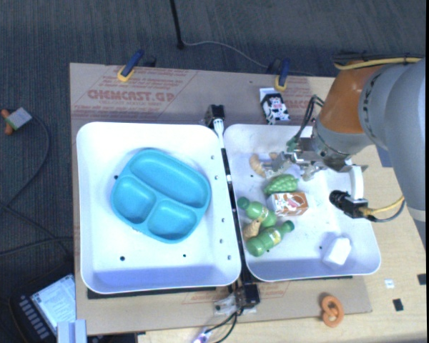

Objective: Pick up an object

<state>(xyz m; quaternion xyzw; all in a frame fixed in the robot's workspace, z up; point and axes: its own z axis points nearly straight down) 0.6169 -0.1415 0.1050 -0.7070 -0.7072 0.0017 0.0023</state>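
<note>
1. The likeliest failure is a crowded grasp. The gripper (298, 157) sits low in the upper part of the right bin (365, 263), just above the cluster of small items, so it could catch two at once or nudge them aside and come up with nothing.
2. Whether the gripper is grasping anything or released cannot be told; its tip is too small and cluttered.
3. A second risk is the soft packet slipping, being rounded and probably glossy.
4. The nearest candidate is the green leafy item (282, 184), just below the gripper at centre right of the frame; it looks soft and irregular.
5. Touching it below lies a red-and-white packet (290, 204); two green bottles (261, 227) lie lower left of that.
6. A white block (337, 251) sits apart, lower right.
7. The left bin (93, 263) holds a blue divided tray (161, 194).
</note>
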